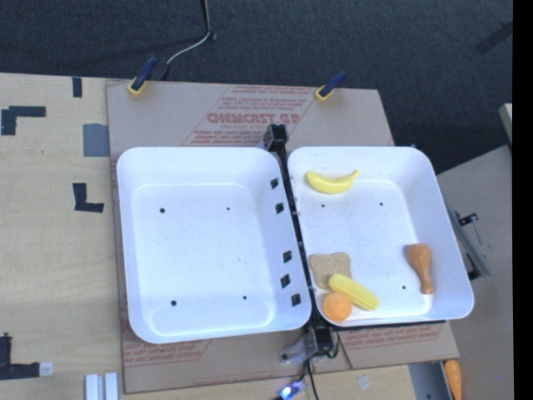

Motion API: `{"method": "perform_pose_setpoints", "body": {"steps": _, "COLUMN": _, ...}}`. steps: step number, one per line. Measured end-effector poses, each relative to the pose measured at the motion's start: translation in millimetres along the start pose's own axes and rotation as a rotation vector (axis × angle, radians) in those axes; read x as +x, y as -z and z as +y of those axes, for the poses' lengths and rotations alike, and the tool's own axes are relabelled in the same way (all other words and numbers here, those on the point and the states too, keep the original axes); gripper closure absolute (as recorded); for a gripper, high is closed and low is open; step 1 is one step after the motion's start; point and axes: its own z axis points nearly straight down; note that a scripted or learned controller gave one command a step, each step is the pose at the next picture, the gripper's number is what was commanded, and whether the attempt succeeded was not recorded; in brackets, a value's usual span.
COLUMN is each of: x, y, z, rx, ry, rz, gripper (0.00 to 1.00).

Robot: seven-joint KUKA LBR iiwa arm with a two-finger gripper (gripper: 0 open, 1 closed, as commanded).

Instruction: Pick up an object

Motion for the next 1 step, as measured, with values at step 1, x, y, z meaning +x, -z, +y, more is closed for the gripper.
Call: {"method": "perform_pose_setpoints", "body": {"steps": 1, "x": 0.2, "y": 10.1, "z": 1.6, "rx": -0.016, "ry": 0.003, "rz": -0.004, "gripper": 1.00}}
